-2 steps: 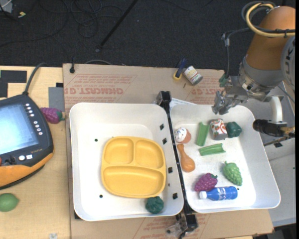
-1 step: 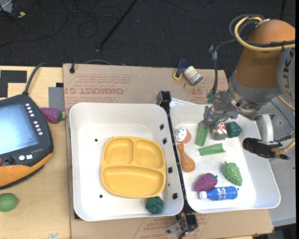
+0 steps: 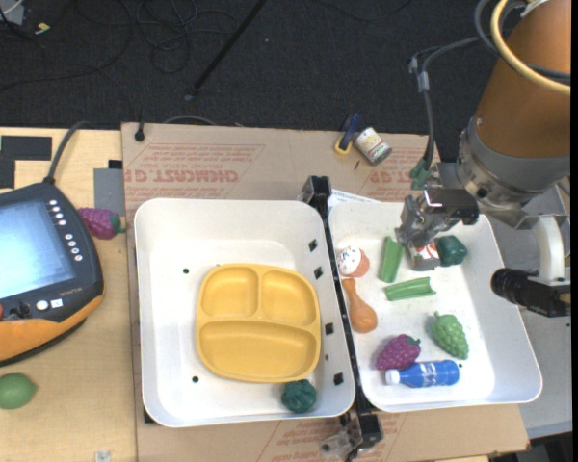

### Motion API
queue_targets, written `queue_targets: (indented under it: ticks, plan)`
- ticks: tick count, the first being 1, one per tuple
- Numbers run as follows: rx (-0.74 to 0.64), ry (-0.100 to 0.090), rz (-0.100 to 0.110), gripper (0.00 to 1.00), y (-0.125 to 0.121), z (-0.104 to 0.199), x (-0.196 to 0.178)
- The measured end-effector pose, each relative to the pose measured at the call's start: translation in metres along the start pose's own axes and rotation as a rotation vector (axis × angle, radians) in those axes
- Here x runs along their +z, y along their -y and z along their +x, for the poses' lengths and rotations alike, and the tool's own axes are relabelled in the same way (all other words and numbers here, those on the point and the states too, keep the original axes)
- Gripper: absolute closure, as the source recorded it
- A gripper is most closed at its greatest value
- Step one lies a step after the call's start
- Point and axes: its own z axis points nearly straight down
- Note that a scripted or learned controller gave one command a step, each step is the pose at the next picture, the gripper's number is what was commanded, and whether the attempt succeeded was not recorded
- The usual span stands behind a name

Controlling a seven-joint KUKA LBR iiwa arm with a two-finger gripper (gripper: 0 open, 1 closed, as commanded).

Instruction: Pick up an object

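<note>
Dark floor and cables behind, cardboard-topped desk (image 3: pixel 222 157) carrying two white bins side by side. Approach step in hand, nothing lifted yet by the look of it.

End effector (image 3: pixel 426 227) low over far end of right bin (image 3: pixel 515 354), near its back edge. Opening hidden by the metal wrist hardware; can't tell how wide it stands or whether anything sits inside it. Seems to hover at or just above a small red-and-white item (image 3: pixel 424 252), with dark green piece (image 3: pixel 452 250) just beside, toward the bin's right wall. Contact not resolvable.

Likely targets right under the tool: that red-and-white item, or upright green pod (image 3: pixel 391 259) just left of it. Second green pod (image 3: pixel 408 289) lying flat, nearer bin centre.

Further out in same bin: small white-and-orange object (image 3: pixel 351 261) against the divider side, orange piece (image 3: pixel 358 312) below it, purple grapes (image 3: pixel 398 352) and green grapes (image 3: pixel 449 335) toward the near edge, blue-and-white bottle (image 3: pixel 423 374) at the near edge.

Left bin (image 3: pixel 173 239): yellow divided plate (image 3: pixel 258 321) in the middle, dark green lump (image 3: pixel 299 396) at near right corner.

Next move, as a judgement: settle straight down on one item, close, lift clear. Cluttered spot, so risk of pinching two things or nudging the pod aside.

Outside bins: small can (image 3: pixel 372 145) on far edge of desk, teach pendant (image 3: pixel 34 268) at left edge, lime (image 3: pixel 13 391) at near left corner.
</note>
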Motion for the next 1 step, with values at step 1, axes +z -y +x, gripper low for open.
queue_targets:
  ticks: [1]
  plan:
    - [0.007, 0.003, 0.004, 1.00, 0.0174, -0.0215, -0.0228]
